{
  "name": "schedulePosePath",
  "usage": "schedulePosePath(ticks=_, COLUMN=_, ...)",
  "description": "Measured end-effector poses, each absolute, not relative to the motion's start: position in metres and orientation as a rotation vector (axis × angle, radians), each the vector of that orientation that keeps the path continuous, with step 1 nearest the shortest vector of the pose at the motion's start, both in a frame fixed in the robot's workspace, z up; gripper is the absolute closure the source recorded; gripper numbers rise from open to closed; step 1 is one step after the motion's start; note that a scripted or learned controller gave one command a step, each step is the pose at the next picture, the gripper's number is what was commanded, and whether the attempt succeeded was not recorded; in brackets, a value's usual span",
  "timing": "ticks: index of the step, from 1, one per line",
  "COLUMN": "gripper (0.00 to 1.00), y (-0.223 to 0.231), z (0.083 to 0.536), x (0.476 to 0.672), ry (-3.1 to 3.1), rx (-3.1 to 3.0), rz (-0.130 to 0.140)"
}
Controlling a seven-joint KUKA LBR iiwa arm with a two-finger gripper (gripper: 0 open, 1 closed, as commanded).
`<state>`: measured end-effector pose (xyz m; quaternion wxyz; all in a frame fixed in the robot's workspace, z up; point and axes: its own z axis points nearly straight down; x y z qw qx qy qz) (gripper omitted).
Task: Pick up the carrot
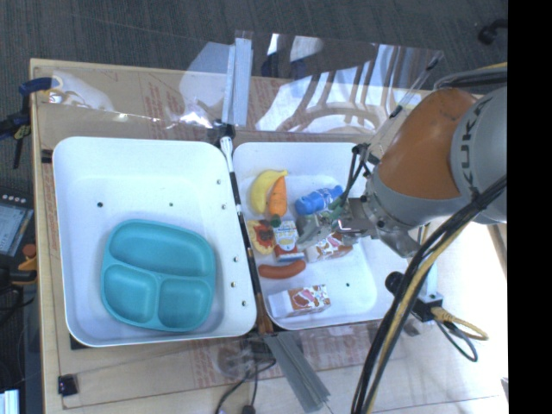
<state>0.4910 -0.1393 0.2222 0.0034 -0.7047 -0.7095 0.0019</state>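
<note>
at the near edge of the right bin [366, 304] lies a small flat packet [309, 298] printed in red and white, and just beyond it a reddish-brown sausage [281, 270] lies crosswise on the bin floor. in the left bin [78, 231], towards its near side, sits a teal tray [159, 274] with three compartments. further back in the right bin a cluster of small things crowds the middle: a red and white packet [263, 235] against the divider wall, a little bottle with a green top [286, 238], and another red-printed packet [332, 248] beside the gripper [332, 221]. the gripper hangs low over this cluster, reaching in from the right under the arm's orange band [423, 145]; its fingers blur into the clutter beneath them, so whether they are spread or pressed together cannot be told, and nothing can be seen held between them. a blue plastic bottle [317, 201] lies just beyond the gripper. the carrot [277, 197] rests to the left of that bottle, orange and standing lengthwise, leaning on a yellow banana [263, 188] that curves round its far side; it is apart from the gripper. beyond both bins clear plastic sheeting [345, 76] is spread on the bench.
</note>
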Motion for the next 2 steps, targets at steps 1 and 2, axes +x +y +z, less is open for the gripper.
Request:
schedulePosePath(ticks=1, gripper=0.0, y=-0.151, z=0.089, x=0.575, ry=-2.327, rx=-2.104, rz=0.005)
schedulePosePath(ticks=2, gripper=0.0, y=-0.15, z=0.09, x=0.656, ry=-2.316, rx=-2.118, rz=0.003)
